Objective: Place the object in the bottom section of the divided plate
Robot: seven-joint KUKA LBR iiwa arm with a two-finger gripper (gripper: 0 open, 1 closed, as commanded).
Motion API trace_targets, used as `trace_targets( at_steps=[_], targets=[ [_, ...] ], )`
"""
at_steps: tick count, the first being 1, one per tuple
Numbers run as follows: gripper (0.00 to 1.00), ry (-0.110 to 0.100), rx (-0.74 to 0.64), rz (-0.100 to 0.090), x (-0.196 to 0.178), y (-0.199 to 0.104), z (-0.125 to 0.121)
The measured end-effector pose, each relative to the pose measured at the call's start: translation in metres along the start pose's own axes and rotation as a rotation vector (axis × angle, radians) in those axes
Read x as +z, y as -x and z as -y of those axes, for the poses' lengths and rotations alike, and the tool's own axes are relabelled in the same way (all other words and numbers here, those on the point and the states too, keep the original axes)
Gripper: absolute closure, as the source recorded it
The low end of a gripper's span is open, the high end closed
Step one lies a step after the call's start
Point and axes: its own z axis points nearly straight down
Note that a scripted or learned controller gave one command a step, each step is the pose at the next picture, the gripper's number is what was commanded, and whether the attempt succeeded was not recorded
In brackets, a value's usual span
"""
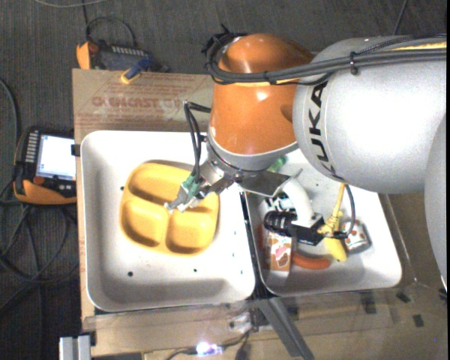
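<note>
Yellow plastic makes up the divided plate (169, 207), which lies in the left white bin (105, 276) directly beneath the gripper (186, 197). The gripper reaches down from the grey arm (375, 118) with its orange band (251, 100) and hangs over the meeting point of the plate's ridges, near the plate's right side. Something small and green (189, 183) sits at the fingertips, though it is too small to tell whether it is an object pinched there or part of the gripper, and whether the fingers are spread or pressed together cannot be told. The plate has one large section away from the gripper toward the upper left and two smaller ones along its lower edge; the lower sections just below the gripper look bare yellow. To the gripper's right, across the bins' shared walls, the right white bin (382, 272) holds a clutter of things: a brown carton (280, 252), a red sausage-shaped toy (312, 262) lying just beside it, a black cylinder (279, 221), a white curved piece (298, 197) and a yellow object (336, 244). Beyond the left bin, well apart from the gripper, an orange-cased handheld pendant (45, 165) with a lit screen rests on the dark floor.
</note>
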Motion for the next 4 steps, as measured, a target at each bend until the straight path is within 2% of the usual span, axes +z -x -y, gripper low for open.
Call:
trace_targets(
  at_steps=[1, 2, 3, 4],
  targets=[
    [1.00, 0.001, -0.190, 0.000, 0.063, 0.028, -0.045],
    [1.00, 0.001, -0.298, 0.002, 0.069, 0.021, -0.121],
    [1.00, 0.004, -0.242, 0.003, -0.066, 0.002, -0.079],
    [1.00, 0.002, -0.484, 0.001, 0.030, -0.030, -0.062]
  ],
)
